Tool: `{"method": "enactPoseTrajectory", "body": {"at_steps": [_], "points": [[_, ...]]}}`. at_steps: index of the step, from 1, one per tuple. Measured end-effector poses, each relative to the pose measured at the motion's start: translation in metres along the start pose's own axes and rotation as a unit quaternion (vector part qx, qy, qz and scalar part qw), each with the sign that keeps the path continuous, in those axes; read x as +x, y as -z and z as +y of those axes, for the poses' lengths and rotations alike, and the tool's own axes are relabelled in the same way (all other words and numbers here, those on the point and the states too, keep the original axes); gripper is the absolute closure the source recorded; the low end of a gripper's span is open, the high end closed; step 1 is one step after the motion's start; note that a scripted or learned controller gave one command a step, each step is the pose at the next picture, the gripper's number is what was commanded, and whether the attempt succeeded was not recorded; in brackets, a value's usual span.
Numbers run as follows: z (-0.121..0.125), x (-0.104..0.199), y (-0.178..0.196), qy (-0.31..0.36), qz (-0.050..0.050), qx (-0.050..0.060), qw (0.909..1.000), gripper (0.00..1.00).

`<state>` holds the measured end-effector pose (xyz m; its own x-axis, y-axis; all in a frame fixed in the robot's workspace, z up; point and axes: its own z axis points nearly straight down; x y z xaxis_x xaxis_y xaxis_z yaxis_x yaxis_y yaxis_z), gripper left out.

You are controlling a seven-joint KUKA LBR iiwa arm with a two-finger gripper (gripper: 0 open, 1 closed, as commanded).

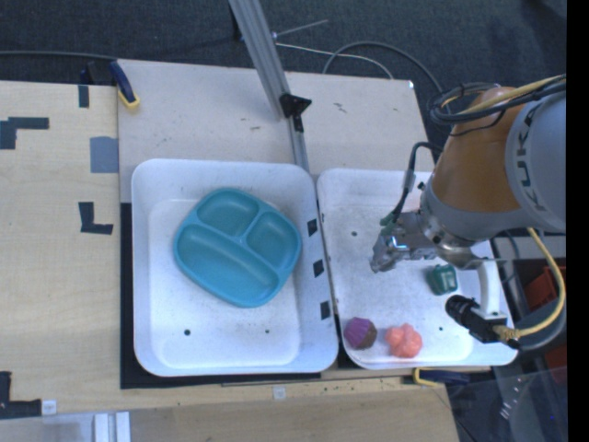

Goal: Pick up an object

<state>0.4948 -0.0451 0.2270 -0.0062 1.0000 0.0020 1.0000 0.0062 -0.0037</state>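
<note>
Reaching in from the right, hung over the right bin (361, 191) with the gripper (386, 252) low above bare white floor near that bin's middle. Could not tell whether the gripper stood apart or together; saw nothing clamped in it. Showed a small green block (442, 278) just to the right of the gripper, partly tucked under the grey and orange wrist. Kept a purple ball (360, 332) and an orange-red lump (404, 341) close together along the right bin's near edge, both well below the gripper and apart from it. Held a teal divided plate (237, 247) lying flat in the middle of the left bin (147, 247), turned slightly askew. Carried both bins side by side on the wooden tabletop (55, 247), touching along their inner walls. Had a slanted metal rail (267, 53) crossing the tabletop's far side, ending at the seam between the bins.
</note>
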Motion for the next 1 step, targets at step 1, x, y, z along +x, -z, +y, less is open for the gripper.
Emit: {"method": "enactPoseTrajectory", "body": {"at_steps": [1], "points": [[0.0047, 0.0434, -0.0007, 0.000, 0.000, 0.000, 1.0000, 1.00]]}}
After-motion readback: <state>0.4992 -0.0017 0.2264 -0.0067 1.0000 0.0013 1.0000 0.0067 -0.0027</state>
